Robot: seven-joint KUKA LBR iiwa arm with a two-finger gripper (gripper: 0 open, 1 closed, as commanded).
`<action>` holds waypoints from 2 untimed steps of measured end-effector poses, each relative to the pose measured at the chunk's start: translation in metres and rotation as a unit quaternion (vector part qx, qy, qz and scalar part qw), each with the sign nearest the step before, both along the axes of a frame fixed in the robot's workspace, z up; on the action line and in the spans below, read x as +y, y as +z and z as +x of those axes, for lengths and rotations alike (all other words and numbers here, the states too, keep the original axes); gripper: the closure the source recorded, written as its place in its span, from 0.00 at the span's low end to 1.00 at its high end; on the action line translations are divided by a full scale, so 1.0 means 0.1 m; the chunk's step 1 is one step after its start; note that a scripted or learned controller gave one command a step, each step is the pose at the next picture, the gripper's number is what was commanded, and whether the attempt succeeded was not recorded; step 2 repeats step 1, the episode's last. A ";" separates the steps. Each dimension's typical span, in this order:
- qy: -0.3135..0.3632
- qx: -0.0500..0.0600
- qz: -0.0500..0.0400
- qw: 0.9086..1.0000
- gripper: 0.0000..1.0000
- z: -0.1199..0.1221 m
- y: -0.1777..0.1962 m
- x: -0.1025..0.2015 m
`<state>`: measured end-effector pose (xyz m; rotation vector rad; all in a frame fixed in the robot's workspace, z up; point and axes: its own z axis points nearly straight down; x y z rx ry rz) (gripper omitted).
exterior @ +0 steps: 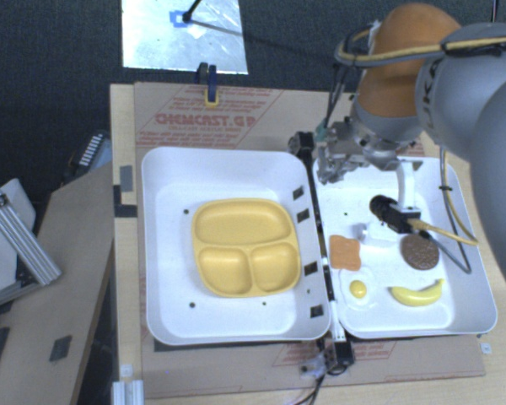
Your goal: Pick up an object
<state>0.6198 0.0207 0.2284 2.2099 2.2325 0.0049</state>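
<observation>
My gripper (331,169) hangs over the far left corner of the right bin (472,310), close to the divider between the bins. Nearer the front of that bin lie an orange toast slice (345,251), a fried egg (357,290), a yellow banana (417,294) and a round brown patty (421,252). The gripper is well behind all of them and touches none. The grey arm with its orange band comes in from the upper right and covers the bin's far right part.
The left bin (164,184) holds a yellow divided tray (244,247) in its middle. Black clips run along the seam between the bins. A cardboard sheet (211,116) lies under both bins, with a yellow clamp (211,87) at its far edge.
</observation>
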 end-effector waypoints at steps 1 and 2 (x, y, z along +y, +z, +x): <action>0.000 0.001 0.000 1.000 1.00 -0.02 -0.11 0.53; 0.000 0.001 0.000 1.000 1.00 -0.02 -0.11 0.53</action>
